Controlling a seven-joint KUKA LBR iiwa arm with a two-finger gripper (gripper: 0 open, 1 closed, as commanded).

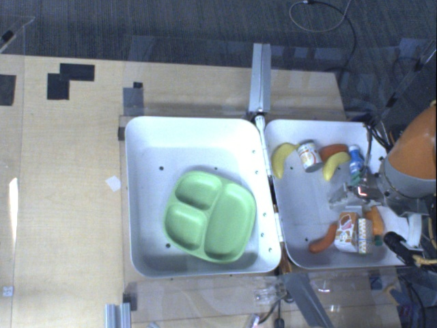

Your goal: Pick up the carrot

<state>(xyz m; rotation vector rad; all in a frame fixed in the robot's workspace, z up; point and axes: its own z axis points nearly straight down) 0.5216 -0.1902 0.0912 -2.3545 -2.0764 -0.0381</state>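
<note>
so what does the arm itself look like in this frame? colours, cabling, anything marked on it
The arm comes in at the right edge as a rounded orange dome over a grey ring. Below it sit darker grey and black wrist parts. The gripper area is metallic grey with a small reddish spot, too blurred for detail. Thin dark cables run beside the arm above the right bin. No legible markings.

You see green divided plate (210, 215) in left bin (143, 183); gripper (355, 191) over right bin (300, 251), near carrot (376, 220), bananas (283, 157), can (308, 156).
</note>
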